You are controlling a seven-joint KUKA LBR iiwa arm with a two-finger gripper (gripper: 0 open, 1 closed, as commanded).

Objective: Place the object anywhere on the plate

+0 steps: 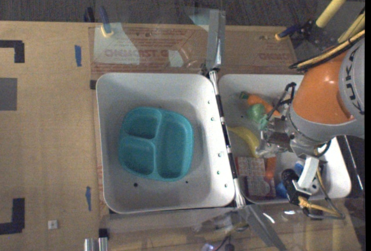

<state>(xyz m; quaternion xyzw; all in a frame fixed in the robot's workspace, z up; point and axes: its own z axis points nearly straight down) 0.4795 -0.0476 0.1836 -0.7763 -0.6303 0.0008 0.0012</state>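
The step in hand looks like the pick: the end effector point(268, 142) hangs over the right bin point(342, 177) beside a banana point(246, 138), its grip state unreadable, and the teal plate point(156, 142) in the left bin point(110, 128) awaits a carry across.

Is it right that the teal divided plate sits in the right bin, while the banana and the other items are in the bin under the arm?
Not quite. The camera view shows the teal divided plate in the left bin, not the right one. The banana and the other items do lie in the right bin, under the arm.

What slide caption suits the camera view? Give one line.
Grey-and-orange arm's gripper low over yellow banana in right white bin; teal divided plate in left bin.
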